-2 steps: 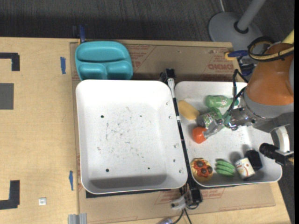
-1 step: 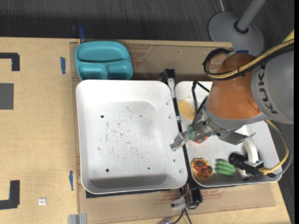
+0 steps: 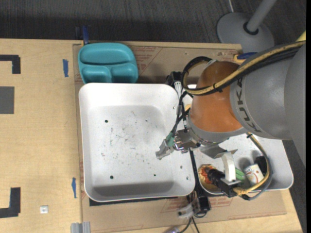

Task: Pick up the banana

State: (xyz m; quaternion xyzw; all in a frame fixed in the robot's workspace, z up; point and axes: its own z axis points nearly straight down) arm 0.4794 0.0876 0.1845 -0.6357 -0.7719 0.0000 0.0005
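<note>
One grey-and-orange arm [image 3: 218, 106] covers most of the right bin [image 3: 284, 176]; where the banana lies cannot be made out. Left bin [image 3: 126, 130] scuffed. Teal tray [image 3: 108, 63] behind it. Gripper [image 3: 164, 151] over the left bin's right side, opening unreadable. Small items [image 3: 228, 171] in the right bin, partly hidden, unidentifiable.

The shallow white left bin [image 3: 83, 130] is offering a wide bare floor. The gripper [image 3: 164, 150] is hanging over its right side. The grey-and-orange arm [image 3: 218, 106] is covering most of the white right bin [image 3: 285, 177]; a teal plastic divided tray [image 3: 108, 63] is lying just behind the left bin.
</note>
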